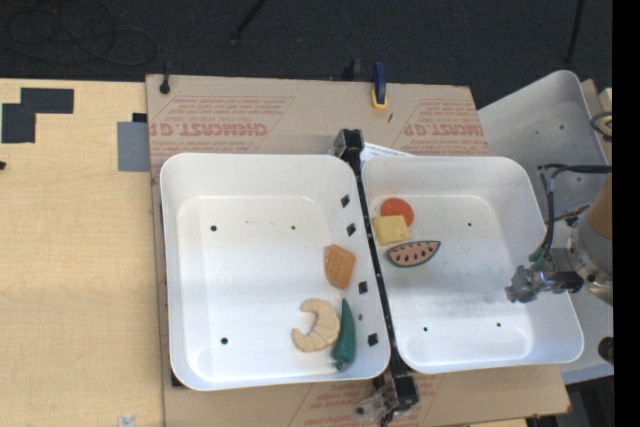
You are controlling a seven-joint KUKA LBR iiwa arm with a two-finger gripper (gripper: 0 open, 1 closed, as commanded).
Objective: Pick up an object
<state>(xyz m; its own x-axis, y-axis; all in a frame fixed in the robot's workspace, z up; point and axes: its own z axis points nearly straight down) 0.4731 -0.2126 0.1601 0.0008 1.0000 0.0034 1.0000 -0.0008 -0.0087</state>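
where watermelon slice [414,253] lies, end effector [524,287] hovers nearby.

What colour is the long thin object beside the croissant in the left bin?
Dark green. The camera view shows it lying right of the croissant.

In the left bin [190,215] you have a cracker [339,266], with a croissant [317,326] at its 7 o'clock and a pepper [345,335] touching that. The right bin [500,185] holds a tomato [397,211], cheese [391,230] and a melon slice [414,253], with the hand [520,289] at their 4 o'clock.

Two bins [180,215] [540,215] hold six toy foods.
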